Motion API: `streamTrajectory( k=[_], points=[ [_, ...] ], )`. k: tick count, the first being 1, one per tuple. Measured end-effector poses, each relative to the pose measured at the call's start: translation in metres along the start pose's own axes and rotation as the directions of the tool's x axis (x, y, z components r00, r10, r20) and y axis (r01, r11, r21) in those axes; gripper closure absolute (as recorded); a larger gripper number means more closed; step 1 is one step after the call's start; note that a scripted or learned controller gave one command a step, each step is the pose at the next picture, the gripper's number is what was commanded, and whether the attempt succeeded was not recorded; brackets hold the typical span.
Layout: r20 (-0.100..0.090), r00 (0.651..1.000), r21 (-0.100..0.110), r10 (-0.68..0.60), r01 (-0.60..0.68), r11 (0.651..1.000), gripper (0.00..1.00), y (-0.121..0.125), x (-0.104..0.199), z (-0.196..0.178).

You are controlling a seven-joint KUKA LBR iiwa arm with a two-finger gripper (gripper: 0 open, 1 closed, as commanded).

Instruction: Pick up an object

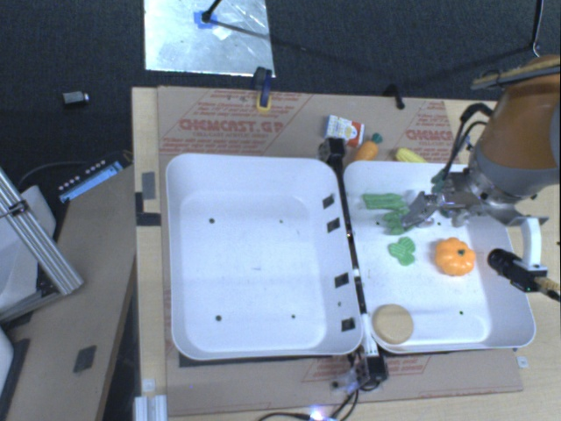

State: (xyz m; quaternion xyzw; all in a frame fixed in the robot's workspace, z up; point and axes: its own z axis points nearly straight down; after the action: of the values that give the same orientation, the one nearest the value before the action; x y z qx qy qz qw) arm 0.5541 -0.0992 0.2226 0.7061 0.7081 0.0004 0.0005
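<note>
The right bin (500,327) holds several small items. A flat green piece (382,202) lies near its back left, and a second green bit (394,224) sits just in front of it. My gripper (415,212) hangs low over the bin, right beside these two green pieces and reaching in from the right. A green clump like broccoli (403,251) lies a little nearer the front. An orange pumpkin (455,256) sits to the right of the clump, below the wrist. A tan round disc (393,323) rests in the front left corner.
The left bin (188,261) stands beside the right one, with black clips along the shared wall (349,244). Behind the right bin, on the cardboard, lie an orange carrot (366,150), a yellow item (408,156) and a white-and-red packet (342,130).
</note>
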Motion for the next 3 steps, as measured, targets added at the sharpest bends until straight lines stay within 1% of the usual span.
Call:
streamTrajectory(
  k=[1,2,3],
  points=[
    [0.004,1.000,-0.003,0.006,-0.005,1.000,0.00,-0.012,-0.054,0.116],
    [0.004,1.000,-0.020,-0.008,0.008,1.000,0.00,-0.014,-0.072,0.116],
    [0.021,1.000,-0.036,-0.001,0.001,0.999,1.00,-0.012,-0.081,0.101]
  ],
)
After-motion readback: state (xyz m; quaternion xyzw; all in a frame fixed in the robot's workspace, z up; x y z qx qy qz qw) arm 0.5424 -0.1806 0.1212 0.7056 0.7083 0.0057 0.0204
